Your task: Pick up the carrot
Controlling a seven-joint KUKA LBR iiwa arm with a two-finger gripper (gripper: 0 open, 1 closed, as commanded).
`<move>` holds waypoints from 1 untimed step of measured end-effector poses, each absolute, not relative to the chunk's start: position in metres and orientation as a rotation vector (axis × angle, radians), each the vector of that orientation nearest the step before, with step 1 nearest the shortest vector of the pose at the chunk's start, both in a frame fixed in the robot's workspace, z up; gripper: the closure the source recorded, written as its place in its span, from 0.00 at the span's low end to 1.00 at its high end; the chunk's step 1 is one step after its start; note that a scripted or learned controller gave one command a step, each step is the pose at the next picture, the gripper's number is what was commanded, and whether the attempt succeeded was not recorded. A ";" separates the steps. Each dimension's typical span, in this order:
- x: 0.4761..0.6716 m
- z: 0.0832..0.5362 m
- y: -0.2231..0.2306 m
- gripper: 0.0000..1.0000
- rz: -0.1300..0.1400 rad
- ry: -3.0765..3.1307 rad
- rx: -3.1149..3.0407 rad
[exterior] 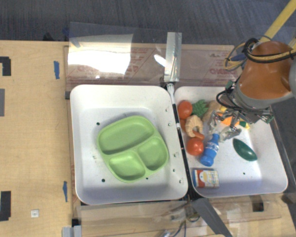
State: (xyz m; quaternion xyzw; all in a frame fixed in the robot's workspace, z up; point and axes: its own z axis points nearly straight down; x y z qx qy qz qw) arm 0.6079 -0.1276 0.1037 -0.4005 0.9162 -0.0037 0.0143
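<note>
The arm is seen over the far right corner of the right bin [266, 181], its orange band covering much of what lies beneath. The pincer [227, 121] is lowered among the clutter near the bin's far edge; whether it is clenched or released cannot be told. An orange sliver, taken to be the carrot [229, 114], is glimpsed right at the pincer (mostly hidden). A blue bottle [210, 151] and a dark green vegetable [245, 149] lie nearby. A green divided plate [132, 147] sits mid left bin [84, 181].
</note>
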 end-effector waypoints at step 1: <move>0.601 0.188 -0.058 1.00 -0.002 3.009 -0.853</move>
